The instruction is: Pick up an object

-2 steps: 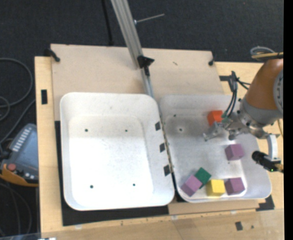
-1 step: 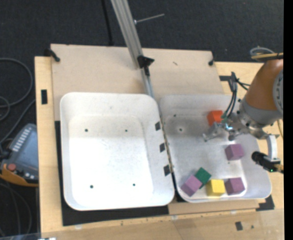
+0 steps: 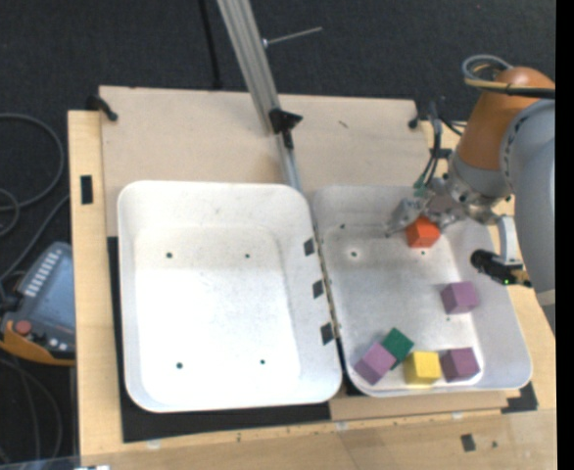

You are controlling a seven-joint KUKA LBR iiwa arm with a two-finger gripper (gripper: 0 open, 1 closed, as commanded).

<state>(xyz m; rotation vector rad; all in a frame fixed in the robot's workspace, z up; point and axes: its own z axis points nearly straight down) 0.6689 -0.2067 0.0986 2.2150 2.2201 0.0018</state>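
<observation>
My gripper [image 3: 422, 225] hangs over the far part of the right bin [image 3: 365, 262], reaching in from the right. An orange-red cube [image 3: 423, 233] sits between its fingertips, and the fingers are shut on it. More blocks lie in the same bin. A purple cube [image 3: 459, 297] rests near the right wall. Along the front edge are a green cube [image 3: 397, 343], a purple cube [image 3: 375, 362], a yellow cube [image 3: 424, 366] and another purple cube [image 3: 459, 363].
The left bin [image 3: 218, 292] stands beside the right one, with small clips along the shared edge. A slanted aluminium pole [image 3: 253, 57] rises behind the bins. A control pendant [image 3: 42, 302] and cables lie off the bench at left.
</observation>
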